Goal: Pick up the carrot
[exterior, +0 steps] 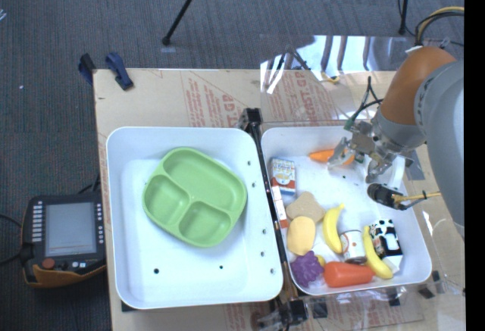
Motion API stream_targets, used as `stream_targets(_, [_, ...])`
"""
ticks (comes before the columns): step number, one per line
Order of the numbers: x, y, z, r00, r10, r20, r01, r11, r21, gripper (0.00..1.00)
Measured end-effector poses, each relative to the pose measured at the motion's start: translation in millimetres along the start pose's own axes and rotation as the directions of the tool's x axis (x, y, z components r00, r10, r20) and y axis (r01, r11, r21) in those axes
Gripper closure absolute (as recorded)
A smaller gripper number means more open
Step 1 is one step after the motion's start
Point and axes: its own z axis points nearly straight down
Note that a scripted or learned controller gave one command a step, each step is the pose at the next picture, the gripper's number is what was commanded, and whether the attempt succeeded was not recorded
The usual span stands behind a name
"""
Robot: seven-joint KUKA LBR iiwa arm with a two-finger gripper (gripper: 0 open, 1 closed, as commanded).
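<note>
A small orange carrot [323, 156] lies pointing left at the far side of the right bin [419, 246]. The gripper [346, 156] is low over the carrot's right end, touching or nearly touching it, with the arm reaching in from the right. The gripper's body covers that end of the carrot. A larger orange-red vegetable [348, 273] lies at the bin's near edge, far from the gripper.
The right bin also holds a small carton [283, 173], a tan slice [305, 206], a yellow lump [301, 235], two bananas [333, 227], a can [352, 245] and purple grapes [306, 267]. A green divided plate [195, 197] sits in the left bin [129, 261].
</note>
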Motion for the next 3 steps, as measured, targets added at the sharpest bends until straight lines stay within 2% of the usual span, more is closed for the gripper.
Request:
stream_targets(1, [-4.3, 0.8, 0.5, 0.975, 0.224, 0.000, -0.224, 0.975, 0.006, 0.00])
stream_targets(2, [20.6, -12.0, 1.0, 0.929, 0.370, 0.004, -0.370, 0.929, 0.005, 0.00])
stream_targets(3, [21.2, -11.9, -8.5, 0.931, 0.365, 0.006, -0.365, 0.931, 0.006, 1.00])
